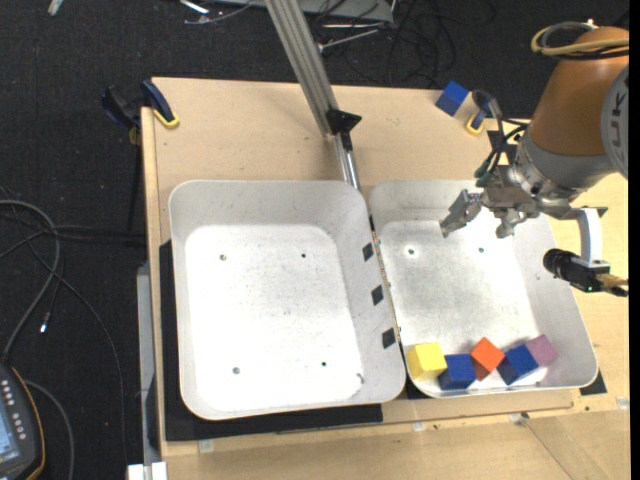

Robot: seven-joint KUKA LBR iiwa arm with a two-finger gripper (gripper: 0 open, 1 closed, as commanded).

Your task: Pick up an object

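Blocks line the right bin's (400,218) near edge, left to right: yellow block (427,358), blue block (458,370), orange block (487,355), second blue block (518,363), purple block (541,349). Well apart, over the far side, the gripper (481,218) hangs spread wide, holding nothing.

Arm (585,88) enters from the right, orange band uppermost, grey wrist angled down and leftward. Gripper (480,220) hangs low, its fingers (458,213) spread apart with nothing between them.
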